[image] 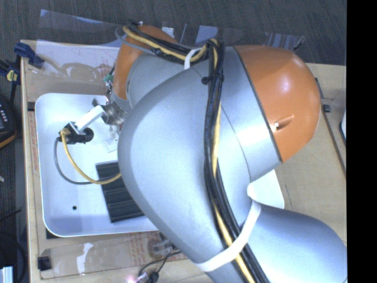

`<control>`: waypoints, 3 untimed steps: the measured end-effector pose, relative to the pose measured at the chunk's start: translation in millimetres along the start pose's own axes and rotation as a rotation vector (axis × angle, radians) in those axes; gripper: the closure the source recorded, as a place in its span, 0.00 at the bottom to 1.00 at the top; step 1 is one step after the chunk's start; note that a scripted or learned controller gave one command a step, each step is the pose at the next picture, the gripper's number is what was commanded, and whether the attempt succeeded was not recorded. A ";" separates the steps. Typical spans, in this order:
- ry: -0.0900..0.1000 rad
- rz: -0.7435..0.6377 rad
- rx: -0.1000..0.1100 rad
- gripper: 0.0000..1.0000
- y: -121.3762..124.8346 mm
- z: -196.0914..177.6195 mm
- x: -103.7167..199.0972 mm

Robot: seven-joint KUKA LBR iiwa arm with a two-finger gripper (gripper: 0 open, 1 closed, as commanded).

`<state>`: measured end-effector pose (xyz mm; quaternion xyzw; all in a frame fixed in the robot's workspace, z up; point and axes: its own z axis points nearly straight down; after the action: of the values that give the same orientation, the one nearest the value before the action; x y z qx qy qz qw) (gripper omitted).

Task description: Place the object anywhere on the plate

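Grey metal with an orange band takes up most of what I can see: the big jointed robot arm (194,175) leans in from the right and bends low over the left-hand shallow white plastic bin (44,158), which sits on the pale wooden desk (312,158). Its wrist end points down into the upper part of that bin, so I judge it to be working at something on the bin floor rather than carrying anything away.

A thin yellow-and-black cable (62,165) hangs from the wrist in a slack loop across the white floor, loose enough, I'd say, to let the tool turn. How the jaws stand I cannot tell; the arm's own bulk covers them, and I see nothing gripped.

As for the task's thing, the likeliest candidate is the dark ribbed rectangular slab (121,202) lying flat in the lower part of the bin, partly under the arm, near the cable loop. Whether it is the object or the plate I cannot say. By my reckoning, the placing is not yet done.
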<state>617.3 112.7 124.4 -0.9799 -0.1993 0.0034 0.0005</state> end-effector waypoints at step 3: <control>0.009 0.070 -0.003 0.00 -74.5 -154.0 19.1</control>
<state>606.9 188.9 278.5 -0.9863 -0.1650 -0.0014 -0.0001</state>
